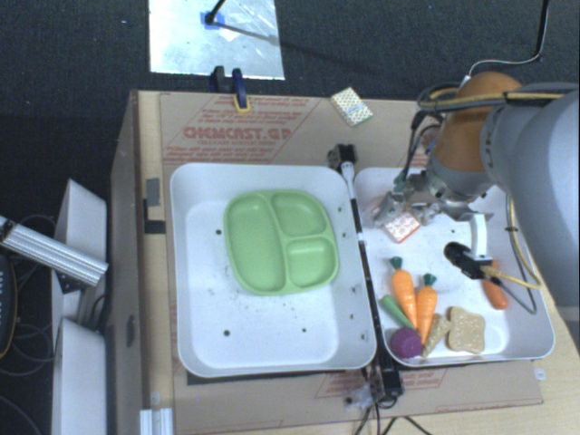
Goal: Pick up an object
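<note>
Fingers [396, 208] sit touching the pink packet [402, 228] — right bin [535, 338].

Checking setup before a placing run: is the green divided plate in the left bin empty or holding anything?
Empty. The green plate lies flat in the left bin, and all three compartments show bare green.

Robotics lab test cell, industrial arm [535, 134] over a board-topped bench [236, 130], two white bins [195, 243] holding toy food [412, 302], loose cables [544, 16], dark carpet floor [63, 62]
</note>
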### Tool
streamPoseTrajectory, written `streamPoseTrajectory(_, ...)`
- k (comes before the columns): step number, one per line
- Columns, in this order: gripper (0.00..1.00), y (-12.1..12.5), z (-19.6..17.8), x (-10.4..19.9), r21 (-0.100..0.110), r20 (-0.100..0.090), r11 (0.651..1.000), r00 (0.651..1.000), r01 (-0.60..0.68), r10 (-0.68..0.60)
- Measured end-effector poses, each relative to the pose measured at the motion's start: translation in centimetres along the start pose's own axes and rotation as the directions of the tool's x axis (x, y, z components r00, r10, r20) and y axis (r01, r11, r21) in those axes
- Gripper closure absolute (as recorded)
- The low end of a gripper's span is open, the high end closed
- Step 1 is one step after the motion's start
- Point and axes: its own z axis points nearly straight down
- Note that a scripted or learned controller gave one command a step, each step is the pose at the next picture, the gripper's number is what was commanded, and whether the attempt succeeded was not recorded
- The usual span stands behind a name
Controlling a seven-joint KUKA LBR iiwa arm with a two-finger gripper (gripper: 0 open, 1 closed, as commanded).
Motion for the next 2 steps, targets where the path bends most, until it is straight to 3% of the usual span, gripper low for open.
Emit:
streamPoseTrajectory(1,1.00,0.1,-1.2,0.0,-0.001,0.000,1.000,1.000,0.002,-0.002)
streamPoseTrajectory(2,1.00,-2.3,-16.5,2.5,-0.003,0.001,1.000,1.000,0.001,-0.001)
